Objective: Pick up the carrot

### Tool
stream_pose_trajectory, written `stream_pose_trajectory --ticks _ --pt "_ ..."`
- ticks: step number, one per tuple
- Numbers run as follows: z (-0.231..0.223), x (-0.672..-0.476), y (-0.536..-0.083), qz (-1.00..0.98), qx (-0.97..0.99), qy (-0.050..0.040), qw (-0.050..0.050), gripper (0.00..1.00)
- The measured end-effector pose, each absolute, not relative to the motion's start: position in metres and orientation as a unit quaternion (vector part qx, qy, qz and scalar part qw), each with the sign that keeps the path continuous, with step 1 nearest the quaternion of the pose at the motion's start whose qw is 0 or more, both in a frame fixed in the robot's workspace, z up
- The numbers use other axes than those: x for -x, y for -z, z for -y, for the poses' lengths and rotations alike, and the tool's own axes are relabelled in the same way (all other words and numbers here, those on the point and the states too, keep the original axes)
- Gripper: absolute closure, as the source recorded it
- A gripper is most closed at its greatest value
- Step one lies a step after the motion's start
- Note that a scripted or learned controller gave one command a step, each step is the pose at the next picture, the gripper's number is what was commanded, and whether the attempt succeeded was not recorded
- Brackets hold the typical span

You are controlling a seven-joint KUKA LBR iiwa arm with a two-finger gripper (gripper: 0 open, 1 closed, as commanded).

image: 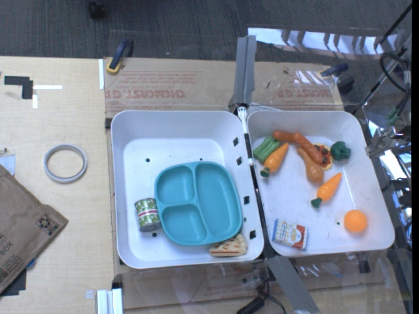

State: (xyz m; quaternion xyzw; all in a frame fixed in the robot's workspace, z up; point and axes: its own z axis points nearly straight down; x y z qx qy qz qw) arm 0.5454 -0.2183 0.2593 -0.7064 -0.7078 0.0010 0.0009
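Two orange carrots lie in the right bin [376, 175]. One carrot [275, 159] rests near the bin's left wall, just beside a green vegetable [264, 148]. The other carrot [328, 187] lies nearer the middle, tilted, with its green stub pointing down-left.
The right bin also holds a long orange-red pepper [302, 144], broccoli [340, 151], an orange ball [355, 221] and a small carton [289, 233]. In the left bin [127, 175] sit a teal divided plate [198, 203], a small can [147, 214] and a bread slice [229, 246]. A tape ring [65, 163] lies on the bench.
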Motion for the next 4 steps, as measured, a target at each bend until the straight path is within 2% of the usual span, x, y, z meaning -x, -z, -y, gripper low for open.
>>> stream_pose_trajectory --ticks 1,2,3,4 --pt "0.211 -0.557 -0.116 0.828 0.561 0.0002 -0.001 0.00" --pt "0.205 -0.560 -0.111 0.759 0.651 0.0001 0.000 0.00" --pt "0.179 -0.494 -0.091 0.793 0.610 -0.0003 0.001 0.00" --pt "0.105 -0.479 -0.123 0.848 0.531 -0.0001 0.001 0.00"
